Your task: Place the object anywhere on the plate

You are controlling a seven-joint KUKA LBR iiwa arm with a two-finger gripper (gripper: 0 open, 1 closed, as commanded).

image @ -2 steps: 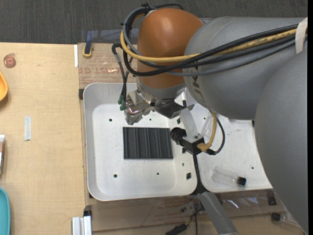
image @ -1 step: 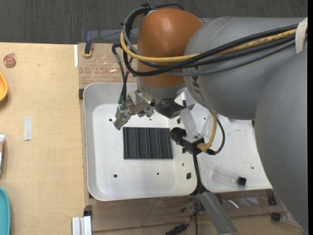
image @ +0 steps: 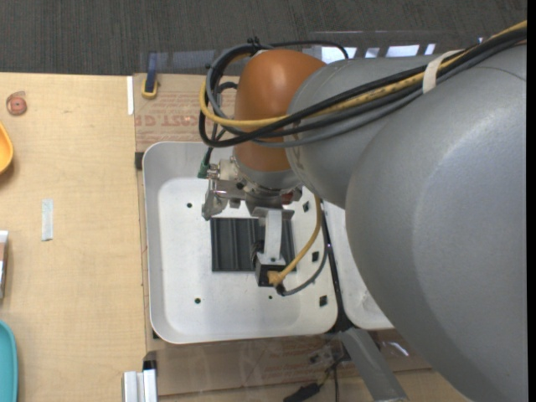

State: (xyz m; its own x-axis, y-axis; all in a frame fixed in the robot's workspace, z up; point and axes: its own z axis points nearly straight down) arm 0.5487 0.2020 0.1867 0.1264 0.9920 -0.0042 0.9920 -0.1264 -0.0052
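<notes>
A white bin (image: 172, 249) lies at the centre of the camera view. On its floor sits a dark, ribbed rectangular thing (image: 233, 245), partly covered by the arm. My gripper (image: 255, 224) hangs straight over this dark thing, below the orange wrist band (image: 268, 107). The wrist and its cables hide the gripper's tips, and I cannot make out anything held there. Whether the dark rectangle is the plate or the object is not clear from here.
The grey arm (image: 435, 191) covers the right half of the view and most of the right bin (image: 368, 312). On the wooden bench to the left lie an orange item (image: 4, 153), a small grey strip (image: 47, 220) and a teal item (image: 7, 363).
</notes>
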